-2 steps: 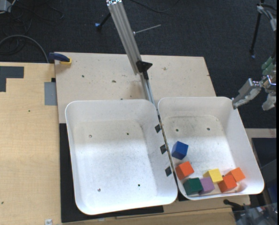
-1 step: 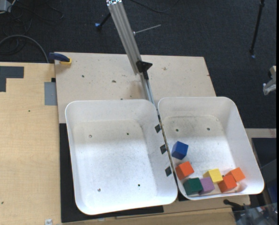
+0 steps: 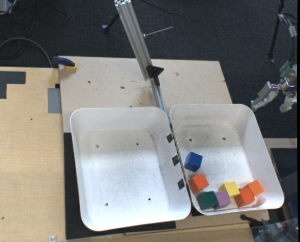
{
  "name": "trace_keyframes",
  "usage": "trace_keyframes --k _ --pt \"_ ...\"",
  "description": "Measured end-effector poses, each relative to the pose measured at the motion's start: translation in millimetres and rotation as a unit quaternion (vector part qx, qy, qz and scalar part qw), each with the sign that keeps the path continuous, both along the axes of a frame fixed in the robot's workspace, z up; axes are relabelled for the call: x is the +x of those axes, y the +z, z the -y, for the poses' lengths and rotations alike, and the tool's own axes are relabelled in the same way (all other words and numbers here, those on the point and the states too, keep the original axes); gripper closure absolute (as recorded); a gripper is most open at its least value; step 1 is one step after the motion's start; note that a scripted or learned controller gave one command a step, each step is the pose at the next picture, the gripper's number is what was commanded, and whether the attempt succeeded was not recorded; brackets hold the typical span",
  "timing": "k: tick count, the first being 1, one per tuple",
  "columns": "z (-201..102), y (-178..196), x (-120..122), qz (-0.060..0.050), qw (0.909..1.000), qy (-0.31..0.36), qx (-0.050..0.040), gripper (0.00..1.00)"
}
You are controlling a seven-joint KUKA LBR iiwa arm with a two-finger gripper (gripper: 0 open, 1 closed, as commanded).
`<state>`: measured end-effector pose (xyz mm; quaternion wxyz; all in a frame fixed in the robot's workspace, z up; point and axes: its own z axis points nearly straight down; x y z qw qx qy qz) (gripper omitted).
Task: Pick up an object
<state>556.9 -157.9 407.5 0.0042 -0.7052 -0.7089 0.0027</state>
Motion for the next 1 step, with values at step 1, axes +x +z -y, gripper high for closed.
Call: trace_keyframes --k 1 --pt "35.2 -91.9 -41.4 -0.001 1.0 -0.004 0.0 0.0"
